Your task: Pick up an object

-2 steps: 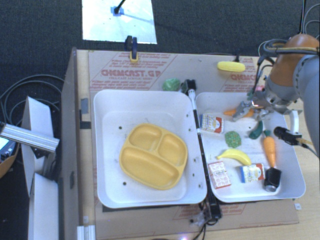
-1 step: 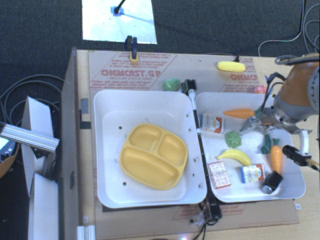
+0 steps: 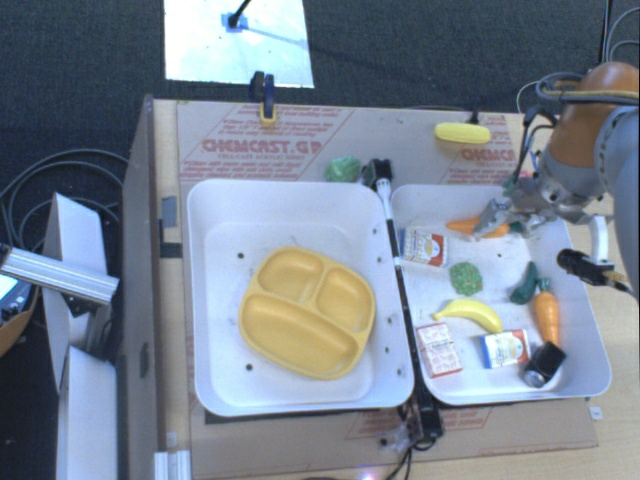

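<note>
Two shallow white plastic bins side by side on a brown cardboard-covered tabletop (image 3: 300, 133). In the left bin (image 3: 215, 268), a yellow three-compartment plastic tray (image 3: 307, 310), roughly central.

Landmark for the right bin (image 3: 590, 368): the yellow toy banana (image 3: 470, 313) near its middle. Just above the banana, a small green leafy toy vegetable (image 3: 465, 277). Up and to the left of the banana, a small white carton with red print (image 3: 423, 246), close to the dividing wall. Below-left of the banana, a flat red-and-white packet (image 3: 438, 349). Below-right, a white carton with blue and orange print (image 3: 505, 348), and beyond it a dark grey cylindrical can (image 3: 543, 364) on its side. Right of the banana, an orange toy carrot with green top (image 3: 543, 310). Well above the banana, near the far wall, a slim orange toy piece (image 3: 470, 225).

Grey pincer (image 3: 497, 218) low over that slim orange piece, touching or nearly so; cannot tell how wide the fingers stand, nor whether anything sits between them.
</note>
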Controlling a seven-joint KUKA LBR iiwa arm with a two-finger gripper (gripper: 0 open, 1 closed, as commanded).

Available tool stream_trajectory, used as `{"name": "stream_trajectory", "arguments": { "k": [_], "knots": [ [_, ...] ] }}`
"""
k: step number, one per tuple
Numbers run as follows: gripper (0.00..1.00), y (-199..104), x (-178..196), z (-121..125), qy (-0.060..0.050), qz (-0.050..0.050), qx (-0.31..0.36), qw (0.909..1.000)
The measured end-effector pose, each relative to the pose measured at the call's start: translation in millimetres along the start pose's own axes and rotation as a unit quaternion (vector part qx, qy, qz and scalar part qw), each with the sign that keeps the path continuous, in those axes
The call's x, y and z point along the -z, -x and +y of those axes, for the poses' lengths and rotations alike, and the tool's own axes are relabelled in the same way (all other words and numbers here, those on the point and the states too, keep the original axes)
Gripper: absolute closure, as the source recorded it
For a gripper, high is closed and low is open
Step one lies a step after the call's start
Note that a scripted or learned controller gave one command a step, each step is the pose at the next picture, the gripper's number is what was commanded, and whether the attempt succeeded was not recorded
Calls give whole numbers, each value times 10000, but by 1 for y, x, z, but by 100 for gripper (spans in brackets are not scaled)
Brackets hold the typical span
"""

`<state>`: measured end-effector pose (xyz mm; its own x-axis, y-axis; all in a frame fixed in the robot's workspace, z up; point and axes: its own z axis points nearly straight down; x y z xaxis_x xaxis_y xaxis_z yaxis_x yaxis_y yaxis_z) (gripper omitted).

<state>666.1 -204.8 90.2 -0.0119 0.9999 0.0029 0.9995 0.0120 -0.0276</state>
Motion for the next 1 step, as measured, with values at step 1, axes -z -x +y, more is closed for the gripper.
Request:
{"name": "stream_trajectory", "arguments": {
  "k": [1],
  "knots": [
    [0,2,-3,-2,7,9,-33,10000]
  ]
}}
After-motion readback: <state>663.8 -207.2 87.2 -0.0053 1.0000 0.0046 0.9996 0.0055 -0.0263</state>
